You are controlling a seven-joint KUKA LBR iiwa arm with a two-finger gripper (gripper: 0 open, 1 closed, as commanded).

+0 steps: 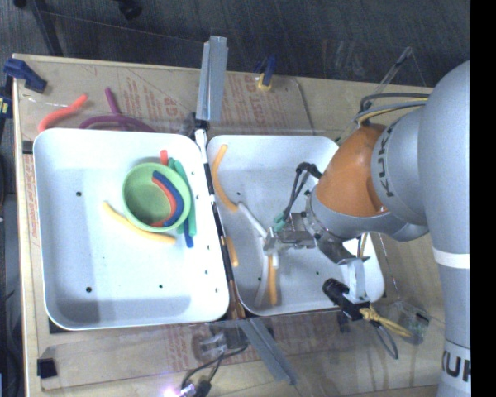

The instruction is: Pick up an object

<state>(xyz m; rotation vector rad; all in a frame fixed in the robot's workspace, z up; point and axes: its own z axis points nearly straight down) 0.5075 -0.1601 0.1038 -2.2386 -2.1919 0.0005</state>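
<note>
White moulded plastic makes up both bins: smooth, shallow trays with rounded corners and a few small dark holes in their floors. They sit side by side on a pale wooden table (331,106) printed with faint red lettering.

The left bin (74,288) carries a round green bowl (149,197), glossy and thin-walled, with curved red and blue strips lying inside it. A green stick (184,195) runs along the bowl's right side, and a blue stick (188,235) pokes out just below the rim. A bent yellow strip (136,224) lies under the bowl's lower edge, touching it.

The right bin (314,147) carries slender, stick-like pieces. A curved orange strip (218,180) lies against its upper left wall. A pale white stick (250,218) slants down across the floor toward the pincer. A straight orange stick (272,281), matte and narrow, lies nearly upright in the view in the lower middle of this bin, its top end right under the pincer. A short orange piece (232,253) rests by the left wall.

The grey arm (430,172), smooth and cylindrical with a rounded orange band (351,176), reaches in from the right. Its metal pincer (274,236) is down over the floor of the right bin, at the meeting of the white stick and the orange stick. I cannot tell whether it is spread or pressed together, nor whether it has anything.
</note>
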